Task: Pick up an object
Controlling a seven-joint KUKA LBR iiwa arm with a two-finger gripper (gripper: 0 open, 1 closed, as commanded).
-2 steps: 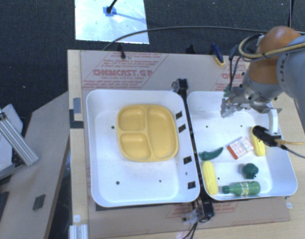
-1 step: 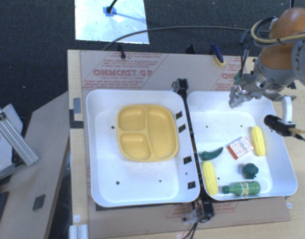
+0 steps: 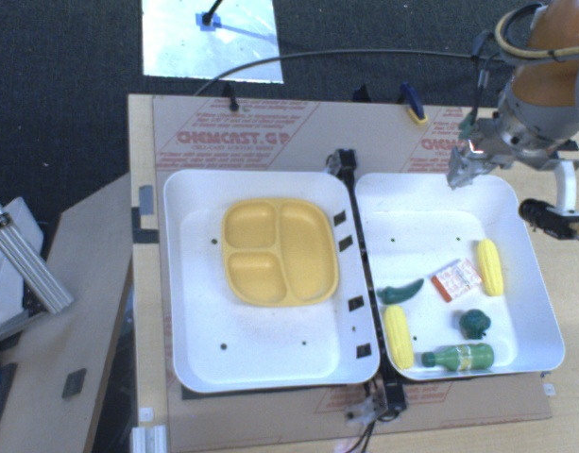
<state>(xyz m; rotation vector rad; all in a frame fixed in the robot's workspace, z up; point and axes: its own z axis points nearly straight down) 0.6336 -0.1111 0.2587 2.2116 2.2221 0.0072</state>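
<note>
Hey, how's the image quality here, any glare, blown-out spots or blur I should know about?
Camera view: the shiny sheet on the dark floor glares nearly white; both white bins are bright but keep their edges; the gripper and wrist look soft and slightly blurred; the yellow tray and toy food are evenly lit with faint shadows.

The right bin holds 6 small things lying flat near its front right: 2 yellow corn cobs, a green pepper, a red-and-white packet, a dark green broccoli, and a green bottle on its side.
</note>
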